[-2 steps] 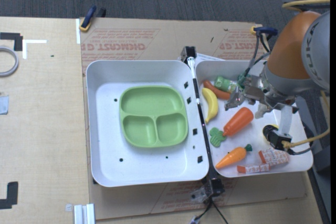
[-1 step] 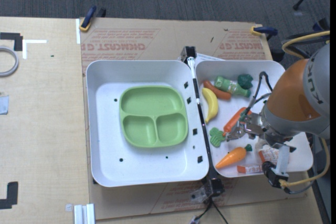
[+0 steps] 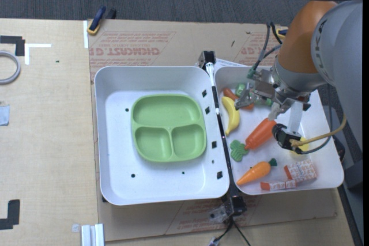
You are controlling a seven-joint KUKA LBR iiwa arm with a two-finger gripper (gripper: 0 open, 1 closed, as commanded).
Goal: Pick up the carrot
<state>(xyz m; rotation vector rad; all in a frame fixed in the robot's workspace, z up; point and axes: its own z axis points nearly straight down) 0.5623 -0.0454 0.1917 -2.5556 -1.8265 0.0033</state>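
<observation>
Two toy carrots lie in the right bin [image 3: 323, 178]. The larger carrot [image 3: 260, 132] lies at a slant in the bin's middle, its green top [image 3: 238, 150] toward the bin's left wall. A smaller carrot [image 3: 253, 173] lies near the front edge, with its green top on its right end. My gripper [image 3: 262, 98] hangs over the back half of this bin, just above and behind the larger carrot's thick end. The wrist hides what is under it.
A yellow banana [image 3: 232, 115] and a small red item [image 3: 229, 92] lie by the right bin's left wall. A red-and-white box [image 3: 300, 171] sits front right. The left bin [image 3: 109, 124] holds a green divided plate [image 3: 169, 127]. A yellow cable [image 3: 314, 144] loops beside the wrist.
</observation>
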